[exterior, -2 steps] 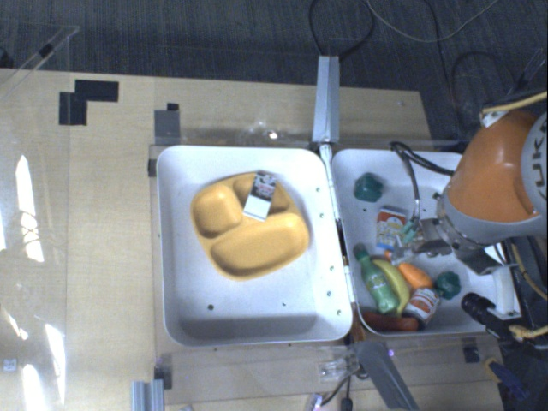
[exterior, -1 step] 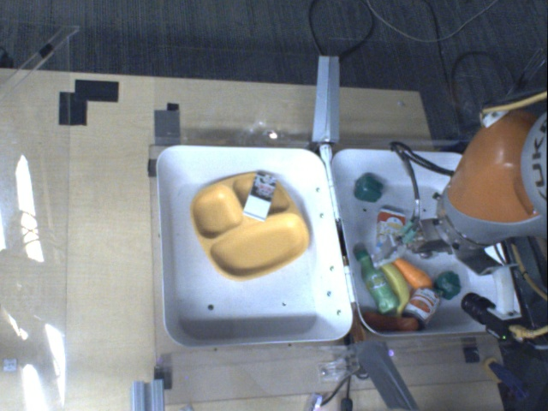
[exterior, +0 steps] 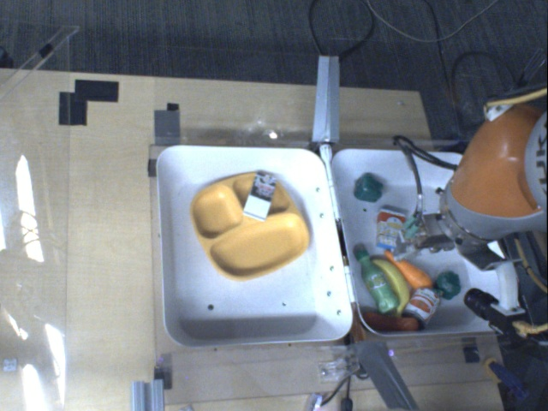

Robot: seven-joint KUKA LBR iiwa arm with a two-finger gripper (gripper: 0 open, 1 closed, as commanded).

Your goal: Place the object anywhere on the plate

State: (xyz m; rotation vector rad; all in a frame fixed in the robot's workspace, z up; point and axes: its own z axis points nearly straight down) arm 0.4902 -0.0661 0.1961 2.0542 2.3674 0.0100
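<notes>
- Grey metal and an orange band make the arm point(exterior: 501, 174), which reaches in from the right and hangs over the right bin point(exterior: 445, 165); its claw point(exterior: 417, 229) sits low above the pile of things there, and one cannot tell if the claw is wide, narrow or holding something.
- Just beside the claw lie a small red and white packet point(exterior: 390, 227), a carrot point(exterior: 414, 274), a banana point(exterior: 390, 279) and a green bottle point(exterior: 377, 281); a small can point(exterior: 423, 303) and a red piece point(exterior: 385, 321) are near the front wall, and two dark green lumps point(exterior: 368, 187) point(exterior: 447, 282) lie apart.
- In the left bin point(exterior: 248, 319) the yellow plate point(exterior: 248, 229) with compartments already bears a small grey and white box point(exterior: 259, 199), lying across the ridge at the plate's back.
- The step in hand seems to be a pick from the crowded pile. To do it well, the claw should probably choose a thing with free sides, such as the packet, and close on it alone.
- Afterwards the thing should be carried over the wall between the bins and lowered on a bare yellow compartment, away from the box.
</notes>
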